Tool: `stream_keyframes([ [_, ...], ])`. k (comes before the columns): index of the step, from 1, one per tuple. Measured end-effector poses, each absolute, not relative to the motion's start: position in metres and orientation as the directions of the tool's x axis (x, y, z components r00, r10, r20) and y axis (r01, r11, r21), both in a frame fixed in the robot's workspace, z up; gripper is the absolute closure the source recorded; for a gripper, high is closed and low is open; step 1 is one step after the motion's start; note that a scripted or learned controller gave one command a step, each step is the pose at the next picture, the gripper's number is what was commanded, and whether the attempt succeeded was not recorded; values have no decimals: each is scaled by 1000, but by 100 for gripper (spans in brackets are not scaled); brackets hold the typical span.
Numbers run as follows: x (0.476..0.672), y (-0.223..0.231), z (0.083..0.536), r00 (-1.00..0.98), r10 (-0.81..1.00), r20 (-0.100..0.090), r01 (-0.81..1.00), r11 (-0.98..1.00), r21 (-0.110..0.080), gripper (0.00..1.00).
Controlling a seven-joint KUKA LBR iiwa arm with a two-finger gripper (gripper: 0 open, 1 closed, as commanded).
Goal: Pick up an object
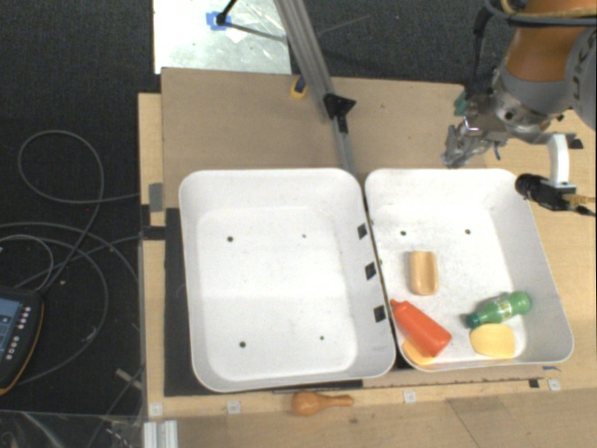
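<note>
Looking down, I see the arm [546, 35] at upper right, gripper [459, 149] hanging above the right bin's [536, 241] far rim. That bin holds a bun [423, 273], orange bottle [422, 329], green bottle [500, 308], lemon [492, 342].

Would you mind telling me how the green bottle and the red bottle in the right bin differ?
The green bottle is smaller; the red bottle is larger. The green one lies beside the yellow lemon; the red one lies by the bin's left wall. Both lie on their sides in the right bin.
</note>
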State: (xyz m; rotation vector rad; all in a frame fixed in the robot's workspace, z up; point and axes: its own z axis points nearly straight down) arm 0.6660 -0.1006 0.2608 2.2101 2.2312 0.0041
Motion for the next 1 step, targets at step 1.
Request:
stream_keyframes([
  [1, 664, -48, 249, -10, 1000, 2, 1000, 10, 1, 100],
])
